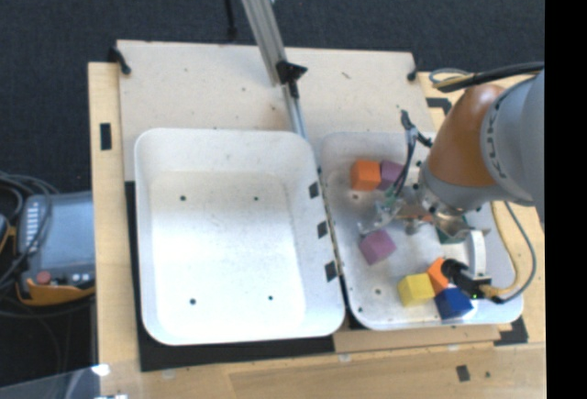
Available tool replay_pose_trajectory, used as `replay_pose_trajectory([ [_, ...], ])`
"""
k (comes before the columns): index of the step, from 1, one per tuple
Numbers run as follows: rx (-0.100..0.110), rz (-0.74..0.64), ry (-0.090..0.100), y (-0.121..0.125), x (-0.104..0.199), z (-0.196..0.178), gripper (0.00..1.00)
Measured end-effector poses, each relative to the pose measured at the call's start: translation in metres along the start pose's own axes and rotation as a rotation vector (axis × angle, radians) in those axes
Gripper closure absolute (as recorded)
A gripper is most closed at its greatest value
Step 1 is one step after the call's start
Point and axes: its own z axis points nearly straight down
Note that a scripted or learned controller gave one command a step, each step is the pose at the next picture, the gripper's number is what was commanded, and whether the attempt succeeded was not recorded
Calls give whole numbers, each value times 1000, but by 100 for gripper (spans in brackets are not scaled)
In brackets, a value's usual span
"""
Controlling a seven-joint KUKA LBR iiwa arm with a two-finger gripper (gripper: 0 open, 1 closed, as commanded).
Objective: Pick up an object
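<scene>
Roughly square, purple block [377,246] lies slightly askew.

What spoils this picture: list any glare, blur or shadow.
Camera view: soft overall, so the gripper blurs into clutter; left bin nearly washed out, its white floor losing detail; right bin lies partly shaded under the arm; blue block reads clearly.

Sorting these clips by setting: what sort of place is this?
Probably a robotics lab: a robot arm reaches over two white bins, one holding coloured blocks, with an aluminium mounting rail above the wooden bench.
</scene>
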Motion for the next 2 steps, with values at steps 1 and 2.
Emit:
replay_pose_trajectory([
  [1,-6,8,1,1,-1,-12,100],
  [2,0,3,2,-2,-1,-57,100],
])
